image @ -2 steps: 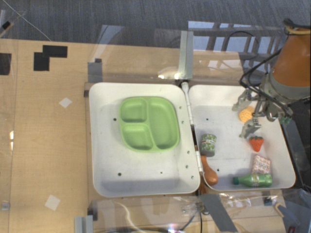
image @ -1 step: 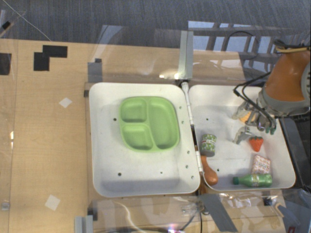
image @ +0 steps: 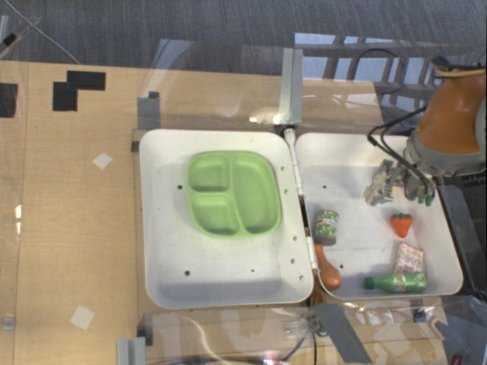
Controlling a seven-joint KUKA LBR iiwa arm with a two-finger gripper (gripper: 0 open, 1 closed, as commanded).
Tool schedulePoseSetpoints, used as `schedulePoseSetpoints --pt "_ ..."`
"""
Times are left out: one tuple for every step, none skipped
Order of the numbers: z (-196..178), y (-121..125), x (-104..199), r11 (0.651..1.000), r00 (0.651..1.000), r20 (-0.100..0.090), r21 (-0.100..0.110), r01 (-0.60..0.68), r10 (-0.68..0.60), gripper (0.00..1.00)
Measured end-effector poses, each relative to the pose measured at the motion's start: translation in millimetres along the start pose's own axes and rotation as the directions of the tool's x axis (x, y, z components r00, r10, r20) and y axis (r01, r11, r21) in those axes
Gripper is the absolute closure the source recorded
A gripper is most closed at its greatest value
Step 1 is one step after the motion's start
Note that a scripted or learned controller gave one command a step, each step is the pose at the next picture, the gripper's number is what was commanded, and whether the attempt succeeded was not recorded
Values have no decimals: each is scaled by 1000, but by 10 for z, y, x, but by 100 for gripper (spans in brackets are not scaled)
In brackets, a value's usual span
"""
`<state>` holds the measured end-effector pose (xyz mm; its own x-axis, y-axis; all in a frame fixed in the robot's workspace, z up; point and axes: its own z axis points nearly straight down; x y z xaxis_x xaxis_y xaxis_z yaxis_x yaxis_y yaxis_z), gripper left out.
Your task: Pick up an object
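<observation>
hovering over the right bin (image: 342, 158) at its two o'clock corner, the gripper (image: 397, 187) was seen released, with the strawberry (image: 402, 224) just beside it at five o'clock.

A single fixed camera looked down on the bench (image: 68, 226) from above, at a slant. It sat far enough back to frame both white bins whole: the left bin (image: 163, 280) near the picture's centre, the right bin (image: 342, 158) toward the right side. Dark carpeted floor (image: 190, 14) filled the top of the frame, beyond the bench's far edge. The arm (image: 456, 120) entered from the right edge, and its gripper (image: 399, 188) hung over the right bin's far half.
</observation>
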<state>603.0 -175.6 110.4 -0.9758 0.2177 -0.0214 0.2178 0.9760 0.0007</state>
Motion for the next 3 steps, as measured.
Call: schedulePoseSetpoints --pt "-772 162 591 998 998 -5 0 -69 69 100" --pt "-831 219 1123 997 997 -15 -1 76 -76 100" --pt "-1544 56 1142 969 969 -8 3 -249 249 100"
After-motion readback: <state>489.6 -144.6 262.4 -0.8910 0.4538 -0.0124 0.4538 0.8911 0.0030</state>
